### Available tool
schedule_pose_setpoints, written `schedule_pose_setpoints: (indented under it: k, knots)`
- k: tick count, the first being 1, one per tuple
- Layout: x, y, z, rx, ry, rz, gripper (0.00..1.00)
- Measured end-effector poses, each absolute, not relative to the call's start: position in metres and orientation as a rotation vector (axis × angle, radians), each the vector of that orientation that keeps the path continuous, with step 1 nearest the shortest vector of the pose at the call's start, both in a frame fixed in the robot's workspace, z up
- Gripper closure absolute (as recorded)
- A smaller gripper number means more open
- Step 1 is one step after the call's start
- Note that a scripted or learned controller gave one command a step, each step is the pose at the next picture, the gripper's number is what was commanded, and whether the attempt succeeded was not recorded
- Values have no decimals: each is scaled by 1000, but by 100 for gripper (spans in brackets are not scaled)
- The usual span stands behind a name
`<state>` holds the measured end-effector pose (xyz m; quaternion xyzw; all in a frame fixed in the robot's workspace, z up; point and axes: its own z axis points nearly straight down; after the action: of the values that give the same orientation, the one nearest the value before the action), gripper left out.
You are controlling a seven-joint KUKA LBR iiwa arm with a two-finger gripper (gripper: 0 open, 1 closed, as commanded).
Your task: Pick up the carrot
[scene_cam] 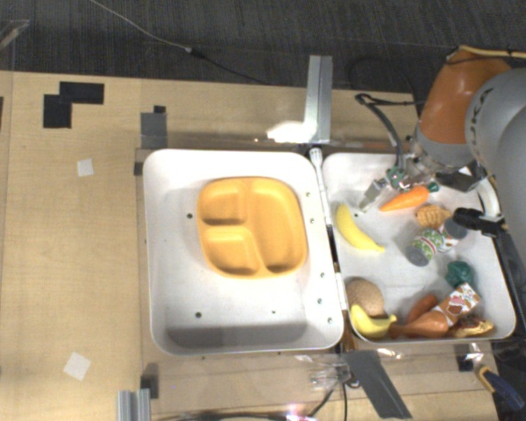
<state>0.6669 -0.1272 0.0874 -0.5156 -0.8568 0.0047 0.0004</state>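
Though jaw state cannot be told, carrot [405,199] looks light, stiff, slick plastic; grip across its thick middle

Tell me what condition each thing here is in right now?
carrot: lying in the right bin, right beside the gripper.
gripper: low over the carrot; grip unclear.
yellow tray: flat in the left bin.
banana: lying loose, apart from the carrot.
small can: tipped on its side.
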Motion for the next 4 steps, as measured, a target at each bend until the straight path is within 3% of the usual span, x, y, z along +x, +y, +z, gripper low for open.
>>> schedule_pose_setpoints:
  k: [1, 2, 3, 4]
  knots:
    - [670, -138, 87, -1885, -2514, -7, 0]
    - [646, -169, 86, -2167, -2281, -4, 0]
    - [610, -151, 87, -2208, -2243, -6, 0]
    - [613, -150, 100, -2207, -2254, -15, 100]
